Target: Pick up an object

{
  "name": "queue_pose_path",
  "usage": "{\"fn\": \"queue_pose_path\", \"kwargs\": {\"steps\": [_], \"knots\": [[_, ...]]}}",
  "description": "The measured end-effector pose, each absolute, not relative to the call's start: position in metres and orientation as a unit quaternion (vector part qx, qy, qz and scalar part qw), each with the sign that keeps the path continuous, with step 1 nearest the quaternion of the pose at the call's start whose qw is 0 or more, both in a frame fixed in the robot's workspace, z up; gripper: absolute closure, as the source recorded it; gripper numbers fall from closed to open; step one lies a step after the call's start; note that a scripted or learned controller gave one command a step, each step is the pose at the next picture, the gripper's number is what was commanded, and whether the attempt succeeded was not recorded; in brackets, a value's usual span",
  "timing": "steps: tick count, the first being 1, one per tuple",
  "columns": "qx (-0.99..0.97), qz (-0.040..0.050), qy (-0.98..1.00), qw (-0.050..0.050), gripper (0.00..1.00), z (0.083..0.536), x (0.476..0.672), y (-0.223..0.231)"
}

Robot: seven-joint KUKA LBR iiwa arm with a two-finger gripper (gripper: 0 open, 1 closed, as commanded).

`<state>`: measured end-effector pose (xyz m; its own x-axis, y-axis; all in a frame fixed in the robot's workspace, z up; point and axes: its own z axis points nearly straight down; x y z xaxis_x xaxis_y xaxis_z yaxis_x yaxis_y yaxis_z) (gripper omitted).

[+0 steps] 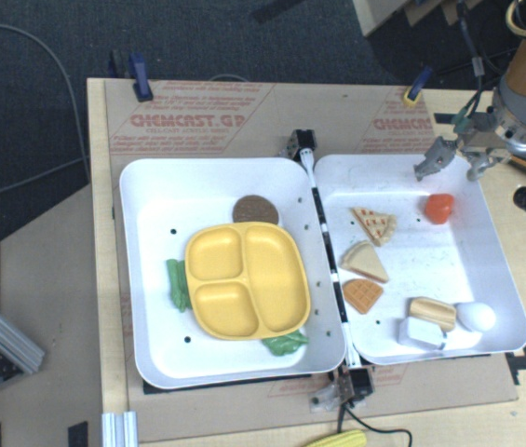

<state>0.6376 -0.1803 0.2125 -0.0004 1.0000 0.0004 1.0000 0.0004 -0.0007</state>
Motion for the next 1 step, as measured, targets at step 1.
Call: {"fn": "queue_pose_path", "kwargs": {"steps": [1], "knots": [[-0.707, 0.0007, -0.707, 0.001, 0.0, 0.1137, 0.6441, -0.2179]]}}
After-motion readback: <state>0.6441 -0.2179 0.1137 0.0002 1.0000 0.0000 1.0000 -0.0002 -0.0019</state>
